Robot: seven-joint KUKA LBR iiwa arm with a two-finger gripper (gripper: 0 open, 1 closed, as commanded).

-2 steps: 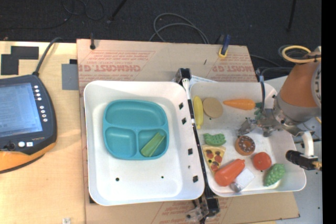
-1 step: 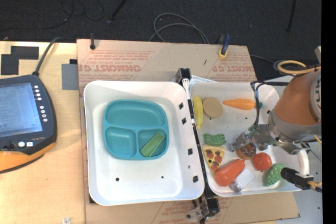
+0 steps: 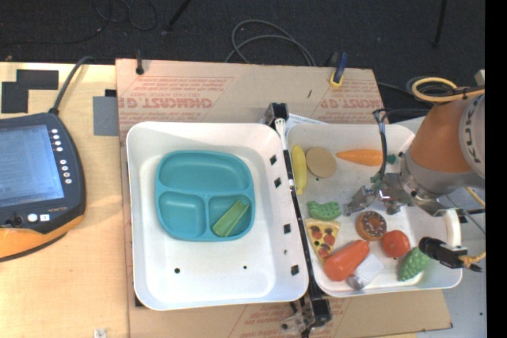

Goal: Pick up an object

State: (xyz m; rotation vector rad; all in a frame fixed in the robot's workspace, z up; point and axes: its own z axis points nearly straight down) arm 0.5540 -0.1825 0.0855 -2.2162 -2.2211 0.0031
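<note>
Two white bins sit side by side on the counter. The left bin, well away from the hand, carries a teal divided plate with a green strip lying in its lower right compartment.

The right bin is the busy one, and the hand is down inside it. Just past the hand toward the bin's far wall lies a carrot; beyond that, toward the divider, a tan disc and a yellow banana against the inner wall. Right beside the hand on the divider side sits a green leafy piece. Nearer the front edge come a brown doughnut just below the hand, a pizza slice, a red pepper, a tomato and a broccoli floret.

Under the bins lies a sheet of cardboard with red print, upside down and too blurred to read reliably. A tablet-like pendant rests at the counter's far left.

The arm comes in low, orange band showing, wrist bent down into the bin. The hand's metal fingers look slightly spread, pinching nothing that can be seen.
</note>
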